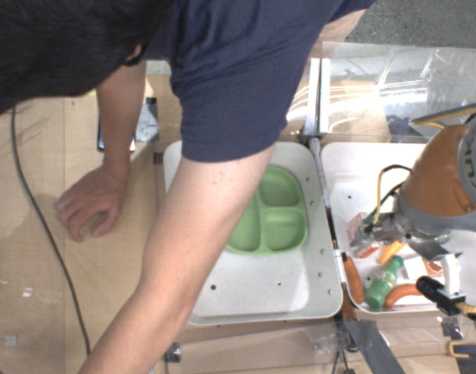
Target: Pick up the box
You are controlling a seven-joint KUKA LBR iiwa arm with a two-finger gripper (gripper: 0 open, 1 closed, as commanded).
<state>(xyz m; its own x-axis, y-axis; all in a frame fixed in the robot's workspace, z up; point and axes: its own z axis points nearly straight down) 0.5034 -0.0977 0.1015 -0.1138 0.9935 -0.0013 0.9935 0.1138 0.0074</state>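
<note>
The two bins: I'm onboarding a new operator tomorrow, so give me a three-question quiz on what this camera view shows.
1. True or false: the green divided plate lies in the left bin.
2. Multiple choice: who or what leans over the left bin? A) a second robot arm B) a person in a dark blue shirt C) a hanging lamp
3. Fill in: the arm with the orange band reaches over the ____ bin, where a green bottle lies among small items.

Key: 1 true; 2 B; 3 right
</note>
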